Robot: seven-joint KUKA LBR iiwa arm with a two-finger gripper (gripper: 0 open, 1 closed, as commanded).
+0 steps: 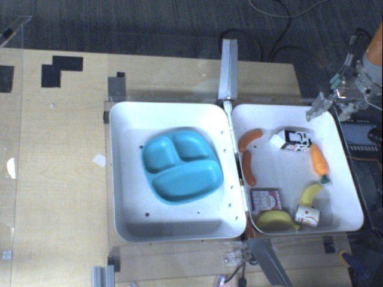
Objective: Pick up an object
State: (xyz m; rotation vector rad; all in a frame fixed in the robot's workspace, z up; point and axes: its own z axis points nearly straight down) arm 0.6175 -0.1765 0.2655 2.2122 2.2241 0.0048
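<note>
The right bin (344,160) holds several small items. Two orange-red sausages lie by its left wall, one at the back (250,138) and one stretched lengthwise below it (247,168). A white and black box (292,140) sits near the back, with a carrot (319,160) to its right. Toward the front are a small yellow banana (310,193), a larger yellow fruit (276,220), a white cup (307,216) and a maroon packet (265,200). My gripper (326,103) hangs over the bin's back right corner, with nothing seen in it.
The left bin (122,178) holds a blue divided plate (181,163). A metal post (228,70) rises behind the seam between the bins. The arm's grey body (366,70) and its cables crowd the right edge.
</note>
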